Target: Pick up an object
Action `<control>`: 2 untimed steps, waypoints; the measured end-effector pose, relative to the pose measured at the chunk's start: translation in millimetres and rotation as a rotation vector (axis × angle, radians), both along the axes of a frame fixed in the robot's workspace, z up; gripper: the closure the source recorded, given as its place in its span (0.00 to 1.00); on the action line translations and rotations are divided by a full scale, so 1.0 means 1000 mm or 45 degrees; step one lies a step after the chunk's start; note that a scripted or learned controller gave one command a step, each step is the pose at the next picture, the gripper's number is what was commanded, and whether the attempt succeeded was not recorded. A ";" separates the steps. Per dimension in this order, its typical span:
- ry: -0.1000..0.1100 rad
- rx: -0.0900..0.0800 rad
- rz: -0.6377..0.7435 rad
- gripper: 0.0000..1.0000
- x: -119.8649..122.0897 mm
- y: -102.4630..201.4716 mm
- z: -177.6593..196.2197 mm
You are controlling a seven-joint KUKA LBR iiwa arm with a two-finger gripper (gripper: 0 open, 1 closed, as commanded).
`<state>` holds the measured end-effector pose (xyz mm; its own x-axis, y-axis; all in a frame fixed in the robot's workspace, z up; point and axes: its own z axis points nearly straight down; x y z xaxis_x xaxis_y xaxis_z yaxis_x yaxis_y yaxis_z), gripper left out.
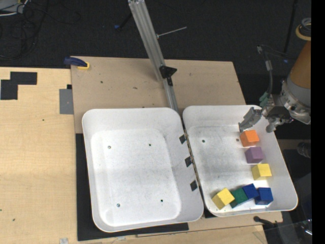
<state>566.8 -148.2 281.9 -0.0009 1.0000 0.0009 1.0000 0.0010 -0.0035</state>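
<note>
Gripper: the gripper (pixel 263 119) hangs over the upper right part of the right bin, its two fingers spread apart with nothing between them; the left finger (pixel 249 119) points down just above the orange block.
Arm: the grey arm with its orange band (pixel 303 65) comes in from the right edge.
Orange block: the orange block (pixel 249 138) lies in the right bin, just below the gripper, apart from the fingers.
Purple block: the purple block (pixel 254 154) sits just below the orange one.
Yellow blocks: one yellow block (pixel 262 171) lies below the purple one; another yellow block (pixel 222 197) lies at the bin's lower edge.
Green block: the green block (pixel 239 196) is touching the lower yellow block.
Blue blocks: two blue blocks (pixel 258 193) sit beside the green one.
Right bin: the right bin (pixel 213 151) holds all the blocks along its right and lower sides.
Left bin: the left bin (pixel 134 166) stands beside it, the two touching.
</note>
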 end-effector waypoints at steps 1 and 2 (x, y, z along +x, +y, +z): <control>-0.001 0.000 -0.002 0.00 0.000 -0.001 0.000; 0.008 0.002 -0.002 0.00 -0.001 0.000 -0.065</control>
<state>566.2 -148.3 217.0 0.0004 1.0000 0.0021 1.0000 -0.0003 -0.0099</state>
